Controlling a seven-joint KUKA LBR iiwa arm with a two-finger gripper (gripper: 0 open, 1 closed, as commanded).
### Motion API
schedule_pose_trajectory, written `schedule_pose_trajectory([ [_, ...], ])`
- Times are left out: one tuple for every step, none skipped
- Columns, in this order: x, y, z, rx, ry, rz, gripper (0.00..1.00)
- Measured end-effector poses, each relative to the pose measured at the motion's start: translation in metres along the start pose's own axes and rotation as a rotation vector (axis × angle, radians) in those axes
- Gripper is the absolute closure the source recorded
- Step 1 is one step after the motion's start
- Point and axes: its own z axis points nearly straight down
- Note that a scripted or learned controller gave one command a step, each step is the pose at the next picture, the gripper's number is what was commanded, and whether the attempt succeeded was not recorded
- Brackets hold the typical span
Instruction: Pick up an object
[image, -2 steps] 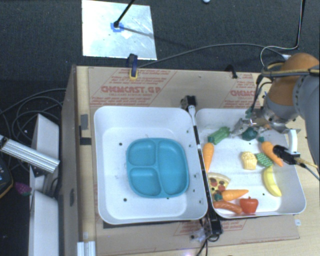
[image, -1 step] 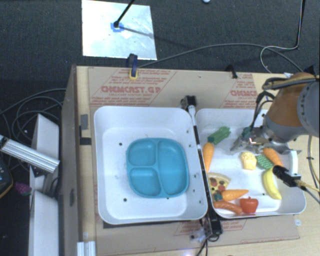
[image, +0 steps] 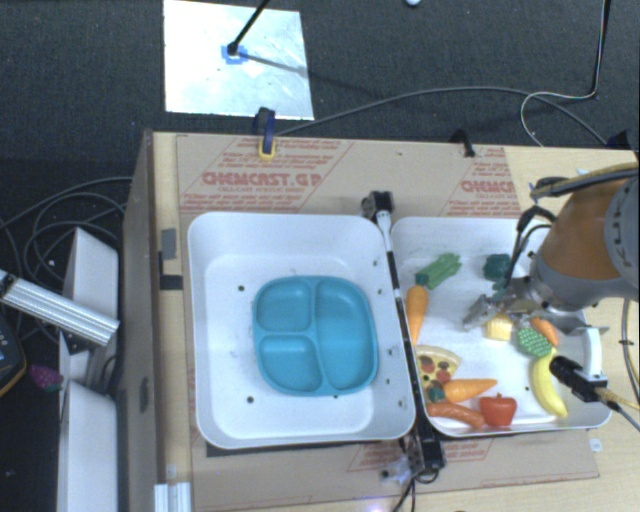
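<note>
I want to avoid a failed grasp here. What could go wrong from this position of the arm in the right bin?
1. The gripper is low among crowded toys: the yellow block, green piece and banana lie close together, so it may push them aside or catch two.
2. The right bin wall is near, so a pushed toy could jam against it.

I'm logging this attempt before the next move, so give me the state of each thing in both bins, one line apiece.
Blue plate: flat in the left bin, nothing on it.
Tool: low in the right bin, beside the yellow block.
Long carrot: lying by the divider.
Pizza slice: flat.
Tomato: resting near the front wall.
Banana: lying free.
</note>
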Motion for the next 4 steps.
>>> schedule_pose_trajectory([
  [-0.009,0.081,-0.001,-0.003,-0.001,-0.003,0.0],
  [-0.006,0.03,0.0,-0.001,-0.001,-0.001,0.0],
  [-0.02,0.094,-0.001,-0.003,-0.001,-0.004,0.0],
  [-0.038,0.03,0.0,0.0,-0.001,0.0,0.0],
])
